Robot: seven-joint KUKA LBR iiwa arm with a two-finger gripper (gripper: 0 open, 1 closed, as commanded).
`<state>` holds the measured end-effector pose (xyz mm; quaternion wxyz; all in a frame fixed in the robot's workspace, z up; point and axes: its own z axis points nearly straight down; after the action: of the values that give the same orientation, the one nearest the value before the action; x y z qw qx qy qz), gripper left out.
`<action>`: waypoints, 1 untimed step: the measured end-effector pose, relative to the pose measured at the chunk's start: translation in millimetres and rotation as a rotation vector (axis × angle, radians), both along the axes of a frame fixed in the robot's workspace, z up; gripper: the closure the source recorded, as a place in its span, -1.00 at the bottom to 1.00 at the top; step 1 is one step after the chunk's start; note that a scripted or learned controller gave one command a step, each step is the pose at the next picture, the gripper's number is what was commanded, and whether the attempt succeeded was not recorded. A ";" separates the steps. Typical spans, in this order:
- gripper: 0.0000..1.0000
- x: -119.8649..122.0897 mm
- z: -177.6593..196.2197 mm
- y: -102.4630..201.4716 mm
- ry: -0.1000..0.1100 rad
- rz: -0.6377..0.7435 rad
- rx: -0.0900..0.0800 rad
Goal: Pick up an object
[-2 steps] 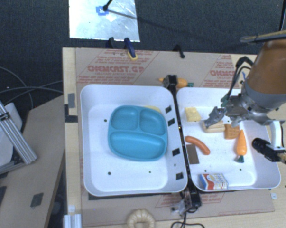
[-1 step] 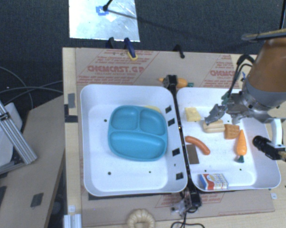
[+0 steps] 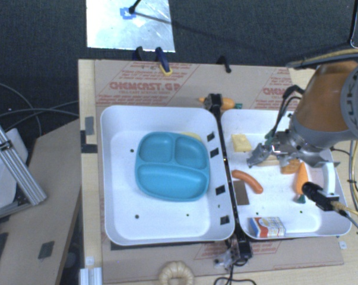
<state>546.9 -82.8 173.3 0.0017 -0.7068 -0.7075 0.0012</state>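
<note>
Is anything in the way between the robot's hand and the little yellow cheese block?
Nothing visible. The hand hovers in the right bin, just right of and below the yellow cheese block, with only bare white floor between them.

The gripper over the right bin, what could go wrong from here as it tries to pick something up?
1. The gripper hangs between the yellow cheese block and the orange hot dog, over neither, so a straight descent may close on bare bin floor.
2. The hot dog lies near the divider between the bins; a grasp there could bump that wall.
3. The carrot sits partly under the arm, so it may get nudged.
</note>
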 end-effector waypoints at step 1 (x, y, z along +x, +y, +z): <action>-1.00 -6.4 -61.5 -1.2 0.001 0.000 0.001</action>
<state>540.5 -84.0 111.8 0.0020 -0.7069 -0.7073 0.0013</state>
